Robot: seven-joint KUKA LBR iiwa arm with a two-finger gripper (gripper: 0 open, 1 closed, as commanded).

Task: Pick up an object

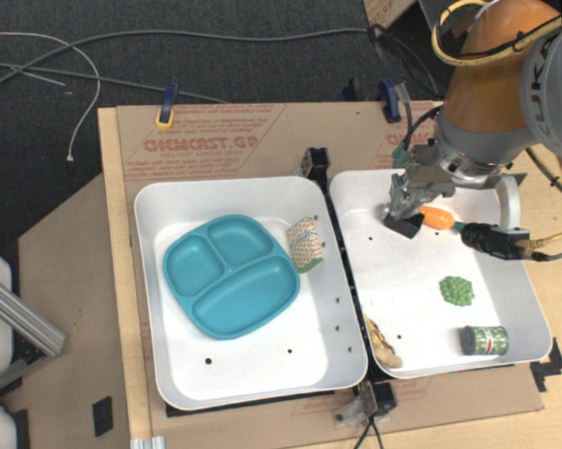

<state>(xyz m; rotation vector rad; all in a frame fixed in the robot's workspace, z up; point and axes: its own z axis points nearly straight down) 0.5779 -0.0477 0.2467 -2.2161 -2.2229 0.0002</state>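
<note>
1. Grey arm reaching in from the right, jaws low over the right bin, back-left part.
2. Jaw spread: cannot tell.
3. Orange object just beside the jaws, on the bin floor.
4. Green lump and small can nearer the front.
5. Blue divided plate in the left bin.
</note>
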